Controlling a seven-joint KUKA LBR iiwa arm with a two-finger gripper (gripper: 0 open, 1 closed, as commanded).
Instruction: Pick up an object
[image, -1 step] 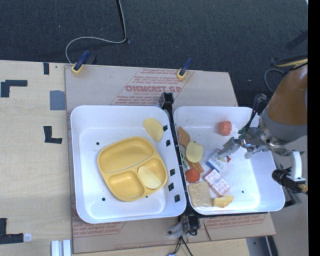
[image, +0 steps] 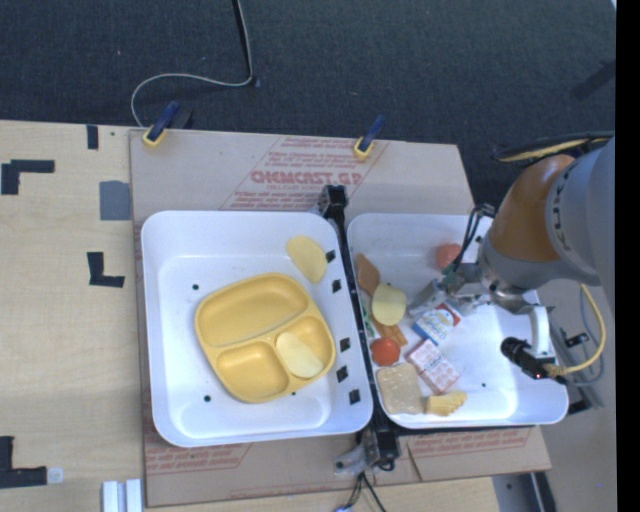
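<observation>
Bright, even overhead light, soft shadows, slightly soft focus throughout.

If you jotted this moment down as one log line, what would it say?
arm: over right bin | gripper: above food pile, grip unclear | left bin: yellow tray | pick: not confirmed

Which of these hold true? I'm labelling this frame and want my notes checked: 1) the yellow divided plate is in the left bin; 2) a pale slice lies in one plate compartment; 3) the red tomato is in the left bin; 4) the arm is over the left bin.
1) True: the yellow divided plate sits in the left bin.
2) True: a pale slice lies in its lower right compartment.
3) False: the red tomato is in the right bin.
4) False: the arm is over the right bin.
</observation>
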